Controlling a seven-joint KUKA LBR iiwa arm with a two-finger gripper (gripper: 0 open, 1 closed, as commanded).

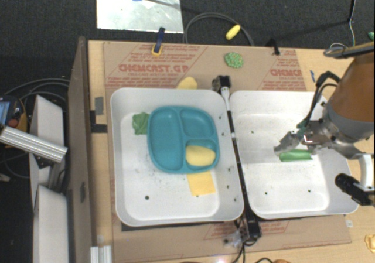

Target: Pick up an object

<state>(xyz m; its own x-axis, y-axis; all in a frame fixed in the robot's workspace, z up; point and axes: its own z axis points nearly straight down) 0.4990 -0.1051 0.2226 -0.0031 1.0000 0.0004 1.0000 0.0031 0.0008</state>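
Observation:
A long green object (295, 155) lies on the floor of the right bin (275, 197), towards its right side. My gripper (296, 142) hangs just above it, open, with one finger (283, 143) reaching left past the object's end. Nothing sits between the fingers. The left bin (126, 197) holds a teal divided plate (170, 139) with a yellow rounded object (200, 155) in its lower right compartment. A flat yellow square (202, 184) lies in front of the plate, and a green leafy piece (140, 122) rests at its left edge.
The arm's grey body (351, 109) covers the right bin's far right corner. A yellow item (187, 84) rests behind the left bin's back rim. On the cardboard behind the bins lie a green round item (234, 60) and a yellow piece (233, 32). A black divider (233, 139) runs between the bins.

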